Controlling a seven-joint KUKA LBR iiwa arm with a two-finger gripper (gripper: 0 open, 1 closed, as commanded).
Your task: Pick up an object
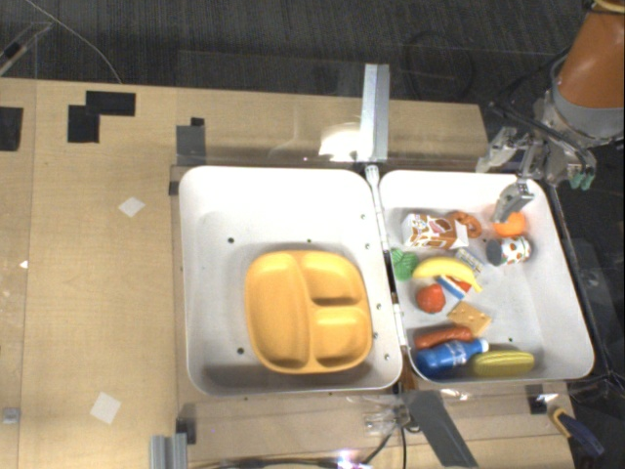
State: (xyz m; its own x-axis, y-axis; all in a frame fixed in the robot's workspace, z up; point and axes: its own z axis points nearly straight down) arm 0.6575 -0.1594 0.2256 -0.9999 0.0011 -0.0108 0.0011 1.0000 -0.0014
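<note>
The right bin (547, 301) holds several toy items: a white and orange packet (435, 231), a small orange piece (511, 227), a blue and white ball (510, 251), a banana (444, 269), a red tomato (431, 298), a tan cracker (471, 318), a red sausage (441, 337), a blue bottle (447, 358) and a yellow-green pickle (504, 362). My gripper (511, 203) hangs over the bin's far right corner, just above the orange piece. I see nothing held in it.
A yellow divided plate (308, 311) lies in the left bin (215, 223). A green item (402, 262) rests against the divider wall between the bins. A metal post (375, 106) stands behind the bins. The arm's orange band (598, 57) is at the upper right.
</note>
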